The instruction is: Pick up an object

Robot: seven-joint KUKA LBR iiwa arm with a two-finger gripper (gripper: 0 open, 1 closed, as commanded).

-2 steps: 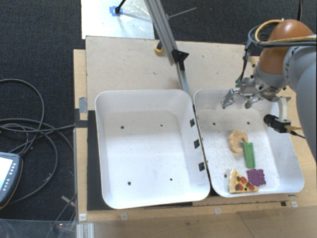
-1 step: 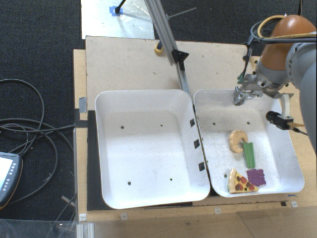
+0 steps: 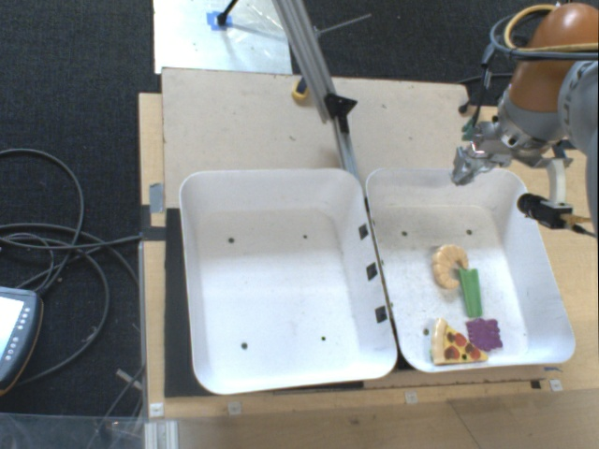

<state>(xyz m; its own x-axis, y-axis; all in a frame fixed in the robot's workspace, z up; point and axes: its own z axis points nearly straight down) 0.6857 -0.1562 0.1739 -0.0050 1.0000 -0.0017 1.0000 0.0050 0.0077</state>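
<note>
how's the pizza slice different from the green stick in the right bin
The pizza slice is a flat yellow wedge with red spots; the green stick is a plain, narrow green bar. The slice lies near the bin's front edge, beside a purple piece; the stick lies farther back, against a tan ring-shaped piece. Both rest on the floor of the right bin, apart from the hand at its far rim.

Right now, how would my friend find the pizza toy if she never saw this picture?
Look at the right-hand white bin of the two side by side, where four small toys lie together. Go to the edge closest to the camera: the pizza slice lies there, beside a purple toy and below a green stick. It is the only yellow triangle with red spots.
</note>
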